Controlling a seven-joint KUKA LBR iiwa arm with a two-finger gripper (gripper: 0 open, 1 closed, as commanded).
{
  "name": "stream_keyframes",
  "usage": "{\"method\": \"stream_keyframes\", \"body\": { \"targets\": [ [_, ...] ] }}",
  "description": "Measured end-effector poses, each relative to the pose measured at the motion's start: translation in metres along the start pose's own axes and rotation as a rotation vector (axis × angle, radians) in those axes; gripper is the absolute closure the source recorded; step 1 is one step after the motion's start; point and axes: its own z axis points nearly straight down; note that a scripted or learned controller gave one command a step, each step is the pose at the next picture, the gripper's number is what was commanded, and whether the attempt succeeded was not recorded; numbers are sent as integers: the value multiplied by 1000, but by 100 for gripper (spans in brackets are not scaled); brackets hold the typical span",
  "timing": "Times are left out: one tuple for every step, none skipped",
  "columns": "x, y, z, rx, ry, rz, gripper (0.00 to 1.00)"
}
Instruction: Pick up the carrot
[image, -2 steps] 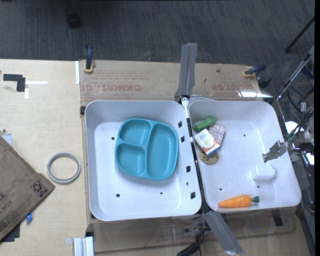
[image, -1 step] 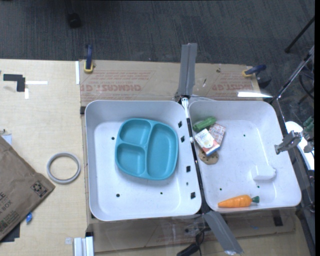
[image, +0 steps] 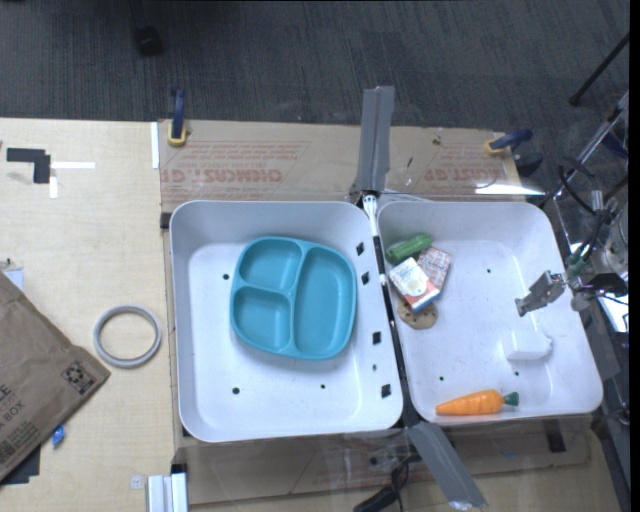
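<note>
The carrot (image: 470, 403) is orange with a little green top. It lies flat by the front wall of the right bin (image: 560, 250). The hand (image: 540, 293) hangs above it, well apart, holding nothing; how open, I cannot tell.

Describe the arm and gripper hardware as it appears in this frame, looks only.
At the right edge, the gripper shows as a small grey metal piece with angular, dull fingers over the right bin. Behind it, the wrist area is a dark cluster with thin black cables looping around it and small green and purple spots. No markings are legible, and the rest is too cramped to describe.
</note>
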Motion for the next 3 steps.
{"method": "stream_keyframes", "body": {
  "targets": [
    [0,0,-5,8,2,0,100],
    [0,0,-5,8,2,0,0],
    [91,-12,-77,-2,-3,-152,0]
  ]
}}
